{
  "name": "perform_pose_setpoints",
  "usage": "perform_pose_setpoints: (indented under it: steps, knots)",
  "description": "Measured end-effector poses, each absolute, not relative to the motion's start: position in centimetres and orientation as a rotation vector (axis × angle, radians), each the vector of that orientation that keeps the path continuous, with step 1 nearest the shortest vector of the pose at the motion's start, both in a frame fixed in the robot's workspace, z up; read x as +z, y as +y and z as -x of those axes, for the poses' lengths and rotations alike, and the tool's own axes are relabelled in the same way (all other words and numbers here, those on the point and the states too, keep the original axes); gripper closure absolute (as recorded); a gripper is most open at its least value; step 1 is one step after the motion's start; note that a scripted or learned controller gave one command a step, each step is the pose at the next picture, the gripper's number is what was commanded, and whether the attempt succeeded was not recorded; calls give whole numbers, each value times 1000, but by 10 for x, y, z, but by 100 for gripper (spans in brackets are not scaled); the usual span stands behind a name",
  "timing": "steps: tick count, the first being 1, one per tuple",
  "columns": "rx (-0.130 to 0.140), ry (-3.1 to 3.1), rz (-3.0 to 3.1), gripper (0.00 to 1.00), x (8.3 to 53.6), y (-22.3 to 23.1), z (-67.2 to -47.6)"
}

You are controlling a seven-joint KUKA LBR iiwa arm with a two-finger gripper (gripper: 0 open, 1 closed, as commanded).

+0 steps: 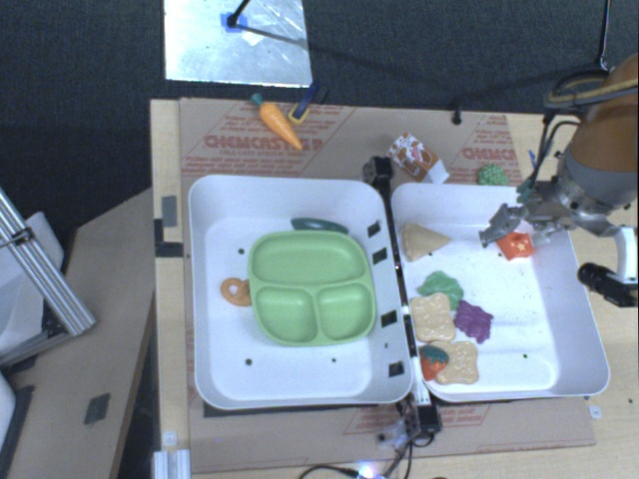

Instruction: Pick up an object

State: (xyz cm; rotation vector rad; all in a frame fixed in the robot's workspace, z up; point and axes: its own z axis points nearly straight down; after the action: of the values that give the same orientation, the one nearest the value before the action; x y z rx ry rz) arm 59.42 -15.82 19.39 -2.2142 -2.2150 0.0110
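The counter (329, 123) holds two white bins side by side. The left bin (215, 267) has a big green plate (310, 285) with three parts in it, and a small orange ring (236, 291) sits just beside the plate at its 9 o'clock.

The right bin (569, 337) holds small toy foods. The gripper (509, 230) hangs over the bin at about 1 o'clock from the bin's middle. I cannot tell how the gripper is set, or if it has anything.

A little red block (516, 246) lies right under the gripper, touching it or nearly so. This looks like the thing to pick. It is likely light and hard, maybe a bit slippery. A pinch across its two flat sides, low down, should work best.

At 9 o'clock from the block lies a tan wedge (425, 239). Lower down, near the bin's 7 o'clock side, sit a green leaf (440, 288), a purple toy (473, 320), and two tan crackers (432, 316). They look light too, but flat, so harder to pinch.

Behind the bins, at 12 o'clock, an orange carrot (280, 125) lies on the counter.
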Motion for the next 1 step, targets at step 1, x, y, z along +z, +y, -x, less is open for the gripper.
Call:
perform_pose_setpoints:
  steps: [1]
  knots:
    - [-1, -2226, 2219, 0, 202, -158, -597]
